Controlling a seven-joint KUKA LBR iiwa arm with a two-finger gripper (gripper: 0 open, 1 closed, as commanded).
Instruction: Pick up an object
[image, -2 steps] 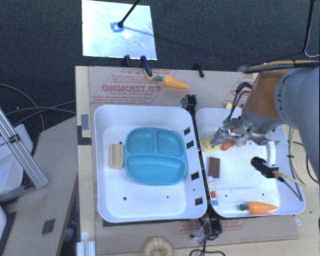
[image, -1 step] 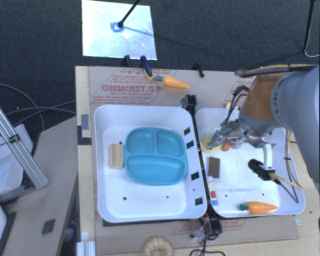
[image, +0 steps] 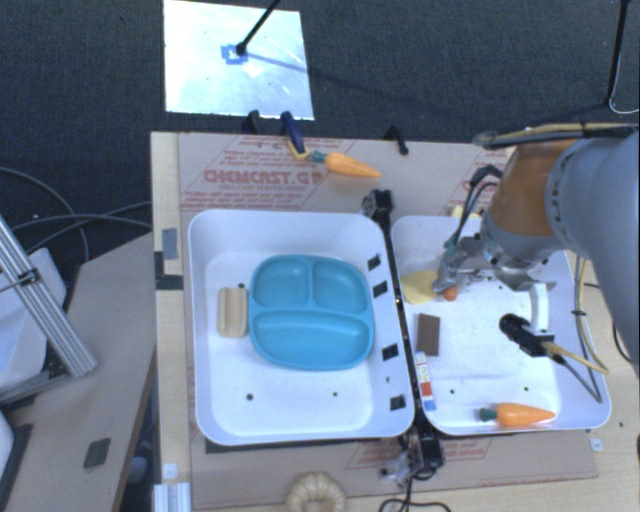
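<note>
1. Pale yellow flat piece (image: 416, 288): lies against the right bin's (image: 470, 385) left wall, beside my gripper (image: 456, 278).
2. Small orange bit (image: 450, 294): just right of it.
3. Brown block (image: 428, 333): flat, nearer the front.
4. Orange carrot (image: 515, 414): on its side at the front wall.

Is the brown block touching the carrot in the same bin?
Apart. The camera view shows bare white bin floor between the brown block and the carrot.

The plate (image: 308, 311) was light blue. The tan block (image: 232, 312) was pale and plain. The left bin (image: 215, 250) and right bin (image: 480, 370) were white. The brown block (image: 428, 333) was dark, the carrot (image: 515, 414) orange with a green tip. The board (image: 260, 175) was buff with red lettering. The arm (image: 600, 200) was grey, banded orange.
</note>
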